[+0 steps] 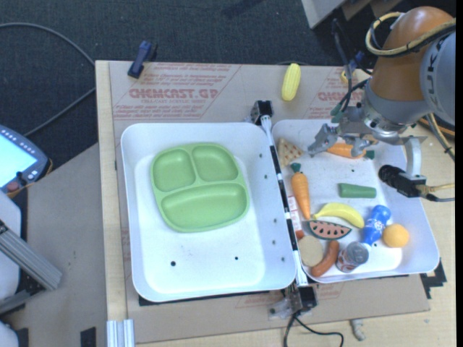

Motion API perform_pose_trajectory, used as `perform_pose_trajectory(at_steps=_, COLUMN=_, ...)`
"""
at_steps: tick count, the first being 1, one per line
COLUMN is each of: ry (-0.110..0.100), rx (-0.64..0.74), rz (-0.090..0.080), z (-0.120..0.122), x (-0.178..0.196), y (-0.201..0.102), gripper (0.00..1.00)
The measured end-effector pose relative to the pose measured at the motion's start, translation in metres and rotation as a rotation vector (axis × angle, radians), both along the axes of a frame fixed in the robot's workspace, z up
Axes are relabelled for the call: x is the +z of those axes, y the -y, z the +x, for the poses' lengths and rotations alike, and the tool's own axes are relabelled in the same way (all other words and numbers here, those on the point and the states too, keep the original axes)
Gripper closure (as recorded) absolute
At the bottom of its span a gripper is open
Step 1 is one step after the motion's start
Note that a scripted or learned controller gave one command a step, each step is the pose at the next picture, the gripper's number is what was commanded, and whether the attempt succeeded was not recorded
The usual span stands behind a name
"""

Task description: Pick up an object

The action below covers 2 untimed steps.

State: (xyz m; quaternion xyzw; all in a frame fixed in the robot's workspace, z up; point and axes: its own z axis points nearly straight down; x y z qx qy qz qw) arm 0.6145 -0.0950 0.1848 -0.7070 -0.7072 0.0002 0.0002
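Bench: flat brown cardboard sheet [181, 92] printed with red lettering, under both bins.
Clip: small dark blue plastic clip [140, 58] on the cardboard's far left corner.
Left bin: shallow white plastic bin [141, 215], smooth, rounded corners.
Plate: light green plastic divided plate [200, 186], three compartments, matte, lying flat in the left bin.
Corn: small yellow toy corn cob [291, 82], bumpy surface, on the cardboard beyond the bins.
Right bin: second shallow white plastic bin [423, 248], just beside the first.
Right bin contents, left side: tan waffle-textured wedge [289, 150]; orange toy carrot [300, 191] with a green top; watermelon slice [328, 229], red with dark seeds; brown toy sausage [325, 259]; curved yellow toy banana [340, 213].
Right bin contents, right side: flat green rectangular block [357, 190]; shiny silver can [355, 254]; blue bottle [375, 224]; round orange ball-like fruit [395, 235].
Task object: small orange elongated toy piece [340, 150], glossy, at the far end of the right bin, directly under the gripper.
Gripper: grey metal two-finger gripper [341, 142], low over the orange piece; jaws spread apart either side of it; cannot tell whether they touch it.
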Motion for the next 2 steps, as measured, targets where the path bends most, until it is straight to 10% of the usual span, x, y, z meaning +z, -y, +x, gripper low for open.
perform_pose_trajectory(at_steps=1, ry=0.001, rx=-0.001, rz=-0.002, z=0.017, x=-0.042, y=0.082, gripper=0.00)
perform_pose_trajectory(at_steps=2, ry=-0.001, rx=-0.001, rz=0.000, z=-0.069, x=-0.101, y=0.081, gripper=0.00)
